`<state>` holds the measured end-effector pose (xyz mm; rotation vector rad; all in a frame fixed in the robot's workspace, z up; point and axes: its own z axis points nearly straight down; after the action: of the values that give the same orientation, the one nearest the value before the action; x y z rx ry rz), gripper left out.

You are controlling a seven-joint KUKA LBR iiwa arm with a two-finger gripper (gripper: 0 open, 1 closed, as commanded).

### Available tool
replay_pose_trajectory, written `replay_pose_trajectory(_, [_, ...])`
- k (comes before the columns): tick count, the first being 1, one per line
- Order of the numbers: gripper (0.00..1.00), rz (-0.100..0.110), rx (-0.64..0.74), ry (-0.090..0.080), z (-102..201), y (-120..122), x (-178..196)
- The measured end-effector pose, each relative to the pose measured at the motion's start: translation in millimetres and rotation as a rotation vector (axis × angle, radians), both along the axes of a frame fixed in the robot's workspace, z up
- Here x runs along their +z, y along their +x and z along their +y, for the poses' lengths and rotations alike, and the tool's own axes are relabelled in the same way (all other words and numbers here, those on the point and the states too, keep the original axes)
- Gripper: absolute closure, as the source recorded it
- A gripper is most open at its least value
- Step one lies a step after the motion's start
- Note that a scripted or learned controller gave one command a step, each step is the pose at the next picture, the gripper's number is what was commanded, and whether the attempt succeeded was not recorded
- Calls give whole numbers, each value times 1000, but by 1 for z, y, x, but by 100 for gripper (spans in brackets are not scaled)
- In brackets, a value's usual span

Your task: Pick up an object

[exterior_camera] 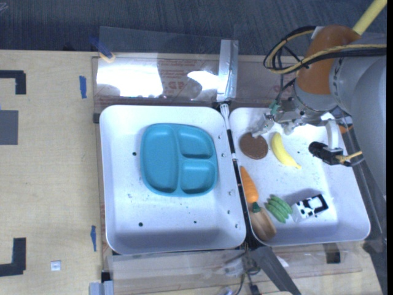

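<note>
Two white bins (116, 226), tool (273, 120) above brown disc (253, 146), banana (284, 150) beside

Blue divided tray (179, 159) centred in left bin (116, 214). Right bin (344, 217): gripper (274, 118) at 11 o'clock, above brown disc (253, 146); banana (284, 150) just beside.

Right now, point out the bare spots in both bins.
Left bin: bare floor all round the blue tray, widest along the near edge. Right bin: open between banana and cow toy. Crowded along its left wall: brown disc, carrot, green vegetable.
</note>
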<state>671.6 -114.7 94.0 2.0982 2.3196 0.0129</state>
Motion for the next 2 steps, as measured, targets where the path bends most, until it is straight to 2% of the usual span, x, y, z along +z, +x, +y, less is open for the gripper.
replay_pose_trajectory(1, [0, 2, -5, 2, 27, -2, 98])
replay_pose_trajectory(2, [0, 4, 40, 0, -22, -1, -1])
